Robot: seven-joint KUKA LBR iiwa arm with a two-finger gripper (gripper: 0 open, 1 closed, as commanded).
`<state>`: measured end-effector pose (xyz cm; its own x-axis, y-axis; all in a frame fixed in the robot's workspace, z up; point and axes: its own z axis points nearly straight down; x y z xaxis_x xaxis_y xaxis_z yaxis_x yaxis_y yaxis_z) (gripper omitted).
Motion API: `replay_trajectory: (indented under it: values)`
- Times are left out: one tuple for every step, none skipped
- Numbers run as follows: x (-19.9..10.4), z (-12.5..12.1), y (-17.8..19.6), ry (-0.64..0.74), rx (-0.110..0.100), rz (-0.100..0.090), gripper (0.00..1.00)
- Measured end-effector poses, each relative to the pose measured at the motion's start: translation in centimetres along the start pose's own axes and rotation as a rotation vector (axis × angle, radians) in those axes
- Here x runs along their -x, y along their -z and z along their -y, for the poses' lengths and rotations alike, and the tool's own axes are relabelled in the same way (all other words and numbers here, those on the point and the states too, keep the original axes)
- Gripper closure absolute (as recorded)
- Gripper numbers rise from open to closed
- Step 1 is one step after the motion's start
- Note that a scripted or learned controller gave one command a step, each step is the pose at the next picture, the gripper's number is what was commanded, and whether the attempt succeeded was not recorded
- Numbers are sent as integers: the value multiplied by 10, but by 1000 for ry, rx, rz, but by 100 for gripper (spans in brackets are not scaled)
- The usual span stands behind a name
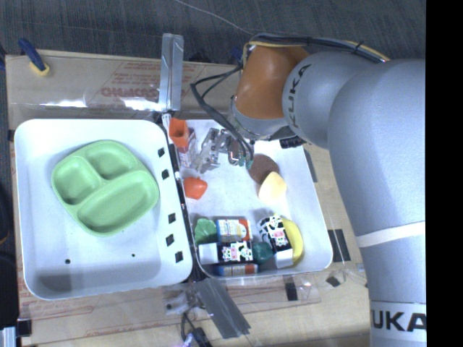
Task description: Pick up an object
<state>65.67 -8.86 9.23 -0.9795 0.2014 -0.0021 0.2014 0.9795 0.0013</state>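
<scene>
My arm comes in from three o'clock and bends down over the right bin [315, 207], with the orange band [266, 80] sitting above my wrist at about twelve o'clock of that bin. My gripper [211, 150] hangs low over the bin's upper-left part, near the divider between the two bins. Its metal fingers point toward nine o'clock, and I cannot tell whether they are parted or closed; nothing shows clearly between them.

Just at nine o'clock of my gripper an orange piece [178, 131] lies by the bin wall. At seven o'clock of my gripper, a little apart, sits a red-orange lump [194, 187]. At four o'clock of it a brown rounded object [262, 168] rests touching a pale yellow one [273, 187] just below.

Along the bin's six o'clock edge the rest is crowded together: a green item [205, 229], a small carton with an orange and blue label [231, 229], two black-and-white cow-patterned boxes [236, 252] [272, 230], a dark green piece [262, 252], and a banana [293, 240] at the right end.

The left bin [36, 251] holds a green divided plate [105, 185], which lies flat in its upper half, well apart from my gripper.
</scene>
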Motion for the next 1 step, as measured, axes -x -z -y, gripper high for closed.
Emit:
replay_trajectory:
  values:
    - [-22, 74, 41, 426, -3, 0, 100]
